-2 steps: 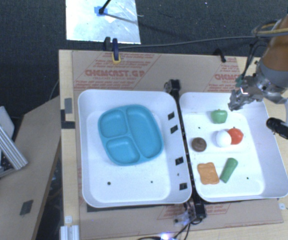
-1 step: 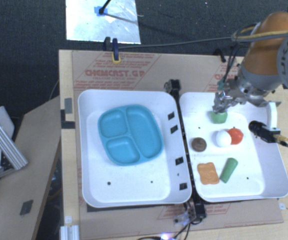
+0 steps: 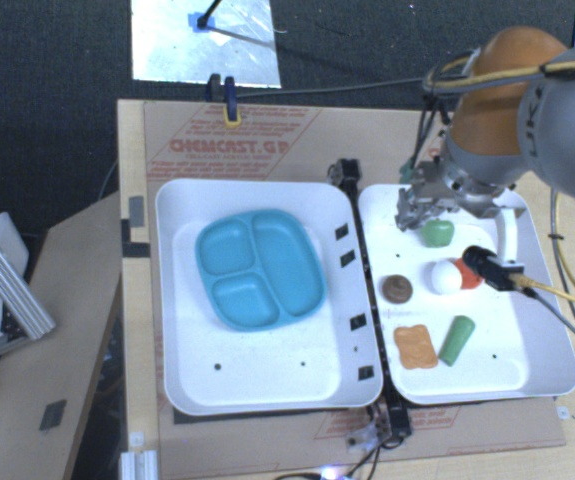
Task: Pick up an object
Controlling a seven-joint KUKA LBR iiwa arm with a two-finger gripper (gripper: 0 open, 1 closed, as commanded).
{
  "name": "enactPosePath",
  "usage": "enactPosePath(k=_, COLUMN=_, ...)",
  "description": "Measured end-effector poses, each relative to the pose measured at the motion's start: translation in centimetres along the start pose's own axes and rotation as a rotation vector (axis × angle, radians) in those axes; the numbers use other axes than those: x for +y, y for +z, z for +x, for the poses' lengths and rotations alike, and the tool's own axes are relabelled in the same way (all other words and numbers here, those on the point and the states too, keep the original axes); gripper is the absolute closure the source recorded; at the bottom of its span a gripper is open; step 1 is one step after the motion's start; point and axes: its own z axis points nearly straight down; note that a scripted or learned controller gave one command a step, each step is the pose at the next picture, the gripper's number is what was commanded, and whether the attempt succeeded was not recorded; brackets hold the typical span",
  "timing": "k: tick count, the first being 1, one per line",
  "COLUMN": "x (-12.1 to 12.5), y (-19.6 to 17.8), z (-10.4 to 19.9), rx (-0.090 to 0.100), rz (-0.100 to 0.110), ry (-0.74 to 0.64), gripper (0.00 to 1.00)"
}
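The desk (image 3: pixel 267 133) carries two white bins side by side. The left bin (image 3: pixel 257 388) holds a blue divided plate (image 3: pixel 260 268). The arm (image 3: pixel 527 98) reaches in over the far end of the right bin (image 3: pixel 507 363), with the end effector (image 3: pixel 425 211) low over it. Whether it is released or clenched cannot be told from this slant.

The likeliest target is the rounded green piece (image 3: pixel 437 234), which lies just beside the end effector on its near side, perhaps partly beneath it. It has no clear long axis. Further toward the near rim lie a green cylinder (image 3: pixel 456 339), tilted, an orange slab (image 3: pixel 415 347), a white-and-red ball (image 3: pixel 448 276) and a brown disc (image 3: pixel 397 288).
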Motion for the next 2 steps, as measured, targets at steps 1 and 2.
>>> enactPosePath(k=1, x=0.8, y=-0.6, z=5.9, rx=0.001, rz=-0.002, ry=-0.002, gripper=1.00)
enactPosePath(k=2, x=0.7, y=-0.2, z=11.3, rx=0.000, rz=-0.001, ry=0.000, gripper=1.00)
